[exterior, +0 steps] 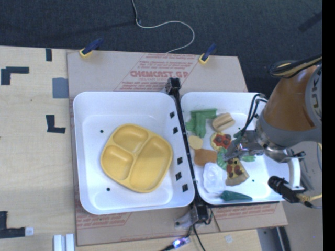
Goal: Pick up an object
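Two shallow white bins sit side by side on a cardboard sheet (157, 69) laid over the tabletop (31, 166). The left bin (86, 192) holds a yellow divided plate (137, 157) lying flat near its middle. The right bin (261, 195) holds a cluster of toy foods on its left half: a green piece (200, 120) at the far end, a tan bread roll (223, 121) just right of it, a small round pizza (221, 139) below that, a pale yellow piece (195, 142) and a brown piece (204, 156) beside the divider, a clear wrapper (212, 175), a pizza slice (237, 173) and a dark green pepper (235, 196) at the near edge. The arm (290, 109) reaches in from the right, and its claw (234, 151) hangs low over the cluster between the round pizza and the pizza slice, just above a leafy green piece (226, 160). I cannot tell whether the claw is released or clenched, nor whether it touches anything.
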You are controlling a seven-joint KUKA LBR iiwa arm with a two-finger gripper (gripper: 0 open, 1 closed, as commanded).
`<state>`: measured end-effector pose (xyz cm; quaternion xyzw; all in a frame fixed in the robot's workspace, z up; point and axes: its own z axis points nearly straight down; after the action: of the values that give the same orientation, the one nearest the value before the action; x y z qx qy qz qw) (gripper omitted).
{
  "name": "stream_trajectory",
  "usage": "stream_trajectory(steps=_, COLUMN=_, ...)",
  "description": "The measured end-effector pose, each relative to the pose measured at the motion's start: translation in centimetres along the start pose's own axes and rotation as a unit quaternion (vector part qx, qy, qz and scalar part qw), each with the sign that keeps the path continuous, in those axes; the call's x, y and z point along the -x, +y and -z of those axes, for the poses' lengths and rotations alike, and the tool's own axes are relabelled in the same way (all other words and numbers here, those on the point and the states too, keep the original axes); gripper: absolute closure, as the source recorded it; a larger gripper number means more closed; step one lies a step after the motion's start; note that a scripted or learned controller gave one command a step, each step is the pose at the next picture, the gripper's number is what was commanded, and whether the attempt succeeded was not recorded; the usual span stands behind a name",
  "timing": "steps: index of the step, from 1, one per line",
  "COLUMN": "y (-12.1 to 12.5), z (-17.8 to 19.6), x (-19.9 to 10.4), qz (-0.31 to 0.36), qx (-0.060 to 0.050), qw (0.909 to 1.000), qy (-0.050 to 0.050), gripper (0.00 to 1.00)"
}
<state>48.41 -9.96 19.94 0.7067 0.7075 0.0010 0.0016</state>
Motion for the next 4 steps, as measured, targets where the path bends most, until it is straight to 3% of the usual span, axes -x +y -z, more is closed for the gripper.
stream_trajectory(steps=1, y=0.1, z=2.6, x=0.0, qz=0.0, qx=-0.001, qw=1.0, qy=0.0, gripper=1.0)
stream_trajectory(steps=4, y=5.5, z=3.2, x=-15.0, qz=0.003, qx=-0.003, qw=1.0, qy=0.001, gripper=1.0)
